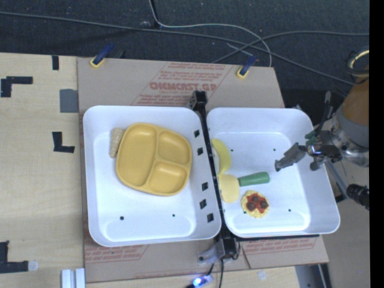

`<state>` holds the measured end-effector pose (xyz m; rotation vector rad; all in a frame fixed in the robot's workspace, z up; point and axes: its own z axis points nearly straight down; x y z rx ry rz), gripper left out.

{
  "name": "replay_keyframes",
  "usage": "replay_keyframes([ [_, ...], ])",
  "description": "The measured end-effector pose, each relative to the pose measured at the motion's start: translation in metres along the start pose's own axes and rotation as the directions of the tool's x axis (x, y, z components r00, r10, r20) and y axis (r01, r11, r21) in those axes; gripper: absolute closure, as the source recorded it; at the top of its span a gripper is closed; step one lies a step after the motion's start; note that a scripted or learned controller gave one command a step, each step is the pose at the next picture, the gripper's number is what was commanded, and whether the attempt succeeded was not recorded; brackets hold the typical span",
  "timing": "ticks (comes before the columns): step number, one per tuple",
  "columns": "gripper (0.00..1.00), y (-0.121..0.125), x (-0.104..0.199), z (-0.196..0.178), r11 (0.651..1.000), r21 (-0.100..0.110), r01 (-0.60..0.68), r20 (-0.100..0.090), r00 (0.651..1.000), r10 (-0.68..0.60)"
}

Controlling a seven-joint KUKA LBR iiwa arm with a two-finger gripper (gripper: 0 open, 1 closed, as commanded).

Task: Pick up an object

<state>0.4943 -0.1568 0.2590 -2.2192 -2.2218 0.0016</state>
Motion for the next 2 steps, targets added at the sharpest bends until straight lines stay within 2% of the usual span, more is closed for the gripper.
replay_keyframes([
  [2, 0.00, 0.003, -0.007, 0.095, 1.000, 0.005, 0.000, -0.001, 1.000, 0.000],
])
